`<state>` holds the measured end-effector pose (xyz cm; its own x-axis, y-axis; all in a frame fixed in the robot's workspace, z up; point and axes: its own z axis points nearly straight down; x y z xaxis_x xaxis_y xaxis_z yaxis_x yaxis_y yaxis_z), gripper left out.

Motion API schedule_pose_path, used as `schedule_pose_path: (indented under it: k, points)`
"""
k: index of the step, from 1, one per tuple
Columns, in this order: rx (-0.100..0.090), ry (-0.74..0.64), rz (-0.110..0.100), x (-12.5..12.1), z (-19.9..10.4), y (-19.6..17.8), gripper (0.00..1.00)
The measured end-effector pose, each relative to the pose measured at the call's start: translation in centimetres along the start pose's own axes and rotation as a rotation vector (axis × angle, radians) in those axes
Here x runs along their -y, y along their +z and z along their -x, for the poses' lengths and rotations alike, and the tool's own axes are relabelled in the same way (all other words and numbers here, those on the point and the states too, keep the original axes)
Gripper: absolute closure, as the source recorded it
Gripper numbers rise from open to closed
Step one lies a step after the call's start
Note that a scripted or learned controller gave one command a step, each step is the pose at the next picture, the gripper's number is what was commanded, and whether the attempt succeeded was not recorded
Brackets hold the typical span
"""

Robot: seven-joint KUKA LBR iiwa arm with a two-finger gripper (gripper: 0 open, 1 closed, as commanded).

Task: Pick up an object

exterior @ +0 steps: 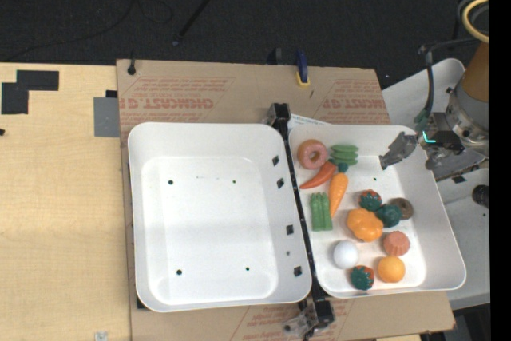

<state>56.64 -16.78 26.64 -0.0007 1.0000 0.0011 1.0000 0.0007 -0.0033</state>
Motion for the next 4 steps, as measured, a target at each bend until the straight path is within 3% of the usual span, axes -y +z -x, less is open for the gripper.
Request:
schedule_pose_path:
  k: [1, 2, 3, 4]
  points:
    - [-0.003, -0.003, -0.006, -2.9, -3.1, 16.5, 0.0]
    - [0.0, 0.004, 0.0, -3.0, -2.7, 14.7, 1.0]
    - [0.0, 0.005, -0.002, -2.9, -2.7, 14.8, 0.0]
    - [0.0, -0.004, 0.003, -7.2, -6.5, 18.0, 0.0]
